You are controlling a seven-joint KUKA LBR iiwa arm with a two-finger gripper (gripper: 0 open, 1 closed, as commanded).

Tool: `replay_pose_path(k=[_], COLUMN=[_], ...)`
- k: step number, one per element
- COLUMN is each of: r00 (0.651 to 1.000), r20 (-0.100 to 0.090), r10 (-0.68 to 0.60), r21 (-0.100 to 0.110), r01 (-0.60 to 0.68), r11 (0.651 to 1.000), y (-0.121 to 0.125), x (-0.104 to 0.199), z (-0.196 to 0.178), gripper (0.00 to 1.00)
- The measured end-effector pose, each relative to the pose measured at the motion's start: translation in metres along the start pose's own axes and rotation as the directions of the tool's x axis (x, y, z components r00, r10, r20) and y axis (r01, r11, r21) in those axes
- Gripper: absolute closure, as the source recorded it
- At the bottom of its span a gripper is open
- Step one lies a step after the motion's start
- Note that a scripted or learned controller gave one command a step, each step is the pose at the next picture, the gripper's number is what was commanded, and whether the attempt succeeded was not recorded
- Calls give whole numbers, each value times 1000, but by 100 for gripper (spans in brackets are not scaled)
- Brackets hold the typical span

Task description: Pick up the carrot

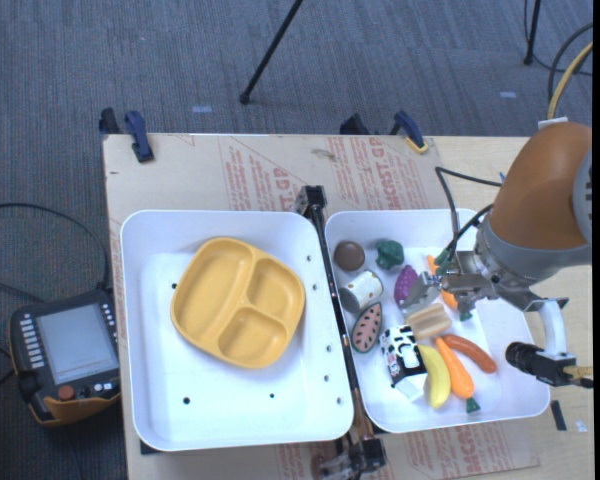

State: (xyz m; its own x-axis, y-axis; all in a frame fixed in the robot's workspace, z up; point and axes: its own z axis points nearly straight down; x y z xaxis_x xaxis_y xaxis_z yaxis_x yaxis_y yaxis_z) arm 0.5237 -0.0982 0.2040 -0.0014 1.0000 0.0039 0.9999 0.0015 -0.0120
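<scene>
Crowded between banana (435,376) and sausage (470,352), carrot (456,368) lies below pincer (448,290), spread unreadable.

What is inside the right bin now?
The right bin holds the carrot, a banana, a sausage, a can, a watermelon slice and other toys. The gripper hangs over its middle, covering what lies beneath.

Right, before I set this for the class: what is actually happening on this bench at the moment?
A grey and orange robot arm reaches in from the right, its gripper low over the right bin, which holds toy foods. The carrot lies nearer the front of that bin, between a banana and a sausage, apart from the gripper and not yet picked up. The left bin holds a yellow divided plate.
</scene>
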Motion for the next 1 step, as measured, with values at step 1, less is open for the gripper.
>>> replay_pose_path(k=[1], r00=[998], r20=[-2], r10=[-68], r21=[10], r01=[68], r11=[998], y=[-40], x=[-82], z=[104], gripper=[0])
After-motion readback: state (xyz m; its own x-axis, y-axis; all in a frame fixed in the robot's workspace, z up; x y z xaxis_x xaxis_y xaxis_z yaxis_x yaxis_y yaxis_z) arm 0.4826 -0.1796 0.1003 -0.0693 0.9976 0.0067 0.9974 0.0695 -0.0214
